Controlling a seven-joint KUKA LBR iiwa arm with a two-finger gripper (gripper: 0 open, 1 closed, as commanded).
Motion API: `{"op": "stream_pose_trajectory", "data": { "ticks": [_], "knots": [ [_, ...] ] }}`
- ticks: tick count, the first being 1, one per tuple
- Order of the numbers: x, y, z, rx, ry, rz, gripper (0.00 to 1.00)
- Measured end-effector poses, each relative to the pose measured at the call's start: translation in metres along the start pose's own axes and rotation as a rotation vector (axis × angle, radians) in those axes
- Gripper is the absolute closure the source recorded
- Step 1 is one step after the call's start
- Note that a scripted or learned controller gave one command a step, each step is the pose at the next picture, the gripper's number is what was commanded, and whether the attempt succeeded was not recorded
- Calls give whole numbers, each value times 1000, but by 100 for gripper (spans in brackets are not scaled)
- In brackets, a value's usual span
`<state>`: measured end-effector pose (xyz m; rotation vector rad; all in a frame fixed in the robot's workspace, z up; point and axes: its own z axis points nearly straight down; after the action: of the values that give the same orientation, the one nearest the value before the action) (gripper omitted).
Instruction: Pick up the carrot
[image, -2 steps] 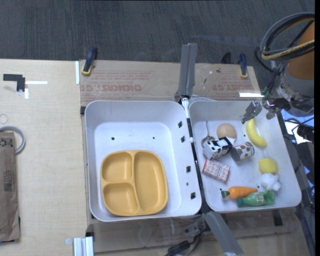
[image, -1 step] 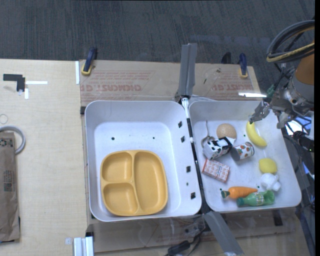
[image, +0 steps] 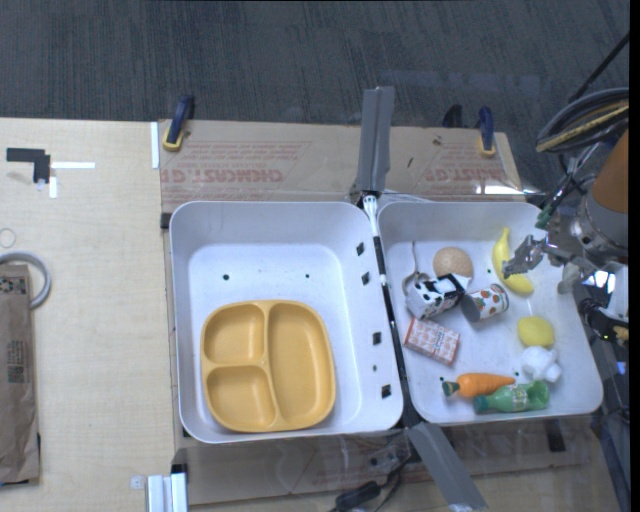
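- Metal-grey fingers (image: 522, 262) hang beside the curved yellow banana (image: 506, 262); you cannot tell their opening, nothing visibly held.
- Your orange carrot (image: 482, 383) lies near the right white bin's (image: 590, 400) front wall, touching the green bottle (image: 514, 399).
- Approach step, probably: next, come toward the front and descend.

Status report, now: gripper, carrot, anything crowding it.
Gripper over the right bin's far side, by the banana, holding nothing. Carrot lies at the near wall, untouched. Green bottle pressed against it, white object close by.
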<state>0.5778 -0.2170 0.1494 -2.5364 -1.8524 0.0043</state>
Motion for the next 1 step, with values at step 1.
{"op": "stream_pose_trajectory", "data": {
  "ticks": [1],
  "knots": [
    [27,15,-69,-2,0,97,0]
  ]
}}
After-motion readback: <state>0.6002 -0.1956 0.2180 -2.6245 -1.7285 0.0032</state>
